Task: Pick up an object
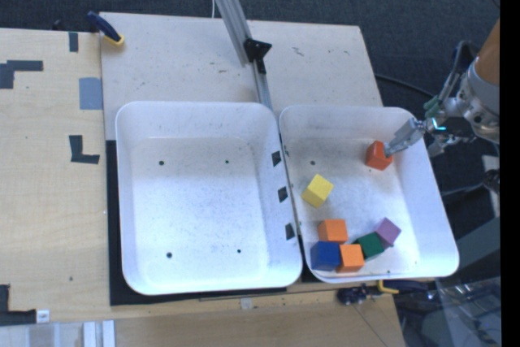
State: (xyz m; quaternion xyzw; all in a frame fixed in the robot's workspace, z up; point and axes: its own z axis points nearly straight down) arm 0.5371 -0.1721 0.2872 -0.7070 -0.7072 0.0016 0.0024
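In the right bin (345, 132) a red-orange block (376, 155) lies near the far right wall. My gripper (394, 145) reaches in over the bin's right rim, and its tip sits at the block's upper right corner, touching or almost touching it. The block rests on the bin floor, and nothing is seen held. A yellow block (318, 189) lies alone mid-bin. At the bin's near end an orange block (331, 231), a blue block (325, 254), a second orange block (352, 256), a green block (370, 244) and a purple block (388, 231) are clustered together.
The left bin (195, 191) stands beside the right one, sharing a raised middle rim. A slanted metal rail (231, 8) runs from the top of the view down to the bins' junction. A blue and yellow tool (106, 27) lies at the bench's far left.
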